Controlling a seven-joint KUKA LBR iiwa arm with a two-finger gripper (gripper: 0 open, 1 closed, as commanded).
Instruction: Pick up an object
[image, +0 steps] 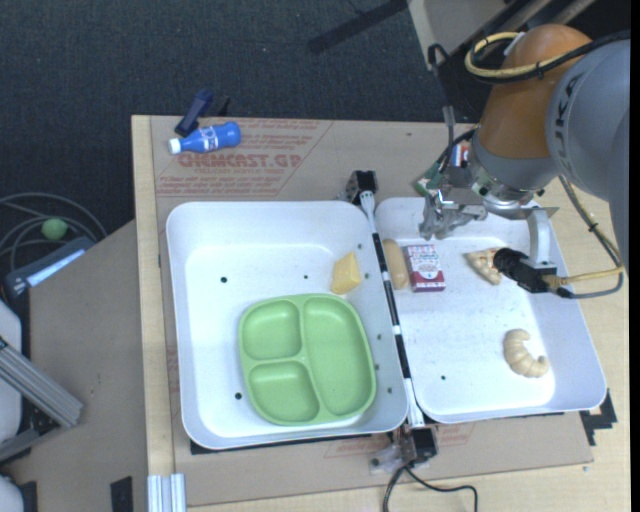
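While the gripper hangs over the right bin at about 12 o'clock of that bin, nothing is visibly caught in it, so the pick looks not yet made. Whether it's spread or closed can't be told from this angle; the wrist hides that part.

Candidates, all lying loose in the right bin:
- red-and-white box, just below the gripper, approx. 11 o'clock in the bin, prob. the nearest target
- tan stick, at 9 o'clock of the box, against the divider between the bins
- pale chunk, at 3 o'clock of the box
- croissant-shaped piece, at approx. 4 o'clock in the bin, well apart from the rest

Left to do, by my read: drop onto one item, close on it, lift it clear.

Left bin holds a green divided plate at approx. 5 o'clock and a yellow wedge at 2 o'clock, near the divider.

Both bins sit on a wooden board w/ printed lettering; a blue bottle lies on it at 11 o'clock. Dark carpet surrounds the bench, w/ coiled cable at 9 o'clock.
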